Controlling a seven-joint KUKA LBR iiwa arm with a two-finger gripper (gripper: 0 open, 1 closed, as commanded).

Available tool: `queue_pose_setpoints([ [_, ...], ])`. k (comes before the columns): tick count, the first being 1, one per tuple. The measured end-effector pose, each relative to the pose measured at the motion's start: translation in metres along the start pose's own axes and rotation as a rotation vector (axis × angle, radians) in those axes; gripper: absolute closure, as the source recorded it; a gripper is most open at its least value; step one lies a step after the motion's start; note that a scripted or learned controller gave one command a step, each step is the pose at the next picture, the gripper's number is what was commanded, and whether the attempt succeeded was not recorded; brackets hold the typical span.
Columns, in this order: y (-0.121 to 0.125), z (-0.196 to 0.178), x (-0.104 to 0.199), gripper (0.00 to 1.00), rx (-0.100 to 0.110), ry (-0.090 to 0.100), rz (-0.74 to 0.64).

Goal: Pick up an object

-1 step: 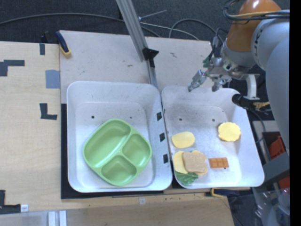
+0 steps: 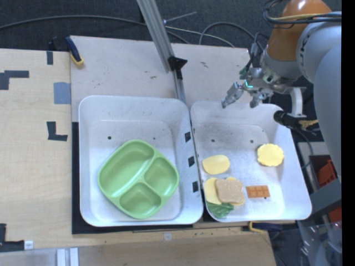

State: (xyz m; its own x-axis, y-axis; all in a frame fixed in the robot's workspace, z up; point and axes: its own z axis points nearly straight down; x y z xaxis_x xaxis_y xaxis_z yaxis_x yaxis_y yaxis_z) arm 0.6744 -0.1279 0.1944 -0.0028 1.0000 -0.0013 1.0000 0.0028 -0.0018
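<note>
Camera view: gripper (image 2: pixel 242 96) hung over the far edge of the right bin (image 2: pixel 288 206), fingers spread, nothing between them. Left bin (image 2: pixel 89 148) carried a green divided plate (image 2: pixel 138 178). Pickable items sat toward the right bin's near edge: yellow oval piece (image 2: pixel 216 164) mid-bin, yellow round piece (image 2: pixel 270 154) by the right wall, small orange wafer (image 2: pixel 257 192), and a sandwich stack (image 2: pixel 224 193) at the near-left corner. Nearest candidates looked like the two yellow pieces, both lying nearward of the gripper; oval's long axis ran left-right across the bin.
</note>
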Motion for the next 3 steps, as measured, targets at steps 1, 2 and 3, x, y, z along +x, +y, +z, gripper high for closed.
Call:
queue_pose_setpoints([
  [1,-0.009,0.06,-0.002,0.0,0.005,0.0,0.001],
  [2,-0.01,0.108,-0.001,0.0,0.001,-0.001,0.0],
  [3,-0.009,0.096,0.0,1.0,-0.001,-0.001,-0.001],
])
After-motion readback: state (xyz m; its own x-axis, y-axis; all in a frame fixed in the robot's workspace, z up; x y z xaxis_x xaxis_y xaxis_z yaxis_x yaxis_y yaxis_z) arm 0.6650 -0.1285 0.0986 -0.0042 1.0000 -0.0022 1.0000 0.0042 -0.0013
